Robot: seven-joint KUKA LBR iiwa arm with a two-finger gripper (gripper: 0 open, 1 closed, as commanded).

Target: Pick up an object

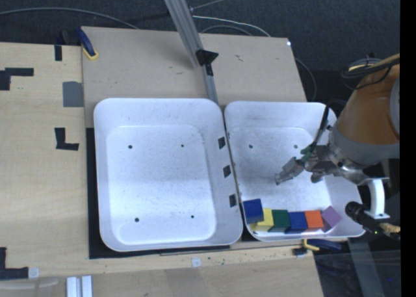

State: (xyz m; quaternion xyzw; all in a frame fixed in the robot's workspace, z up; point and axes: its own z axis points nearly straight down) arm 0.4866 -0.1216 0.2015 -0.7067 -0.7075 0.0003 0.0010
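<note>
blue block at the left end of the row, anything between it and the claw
Nothing visible does. The claw hangs over the right bin, up and to the right of the blue block, with bare white floor between them. The yellow block touches the blue block's right side, away from the claw's path.

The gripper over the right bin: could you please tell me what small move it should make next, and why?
Probably a short shift toward the near wall of the right shallow white bin, then down. The gripper hangs above bare floor with nothing between its fingers, while the small coloured blocks, from the blue cube to the orange block, sit in a row along that wall.
</note>
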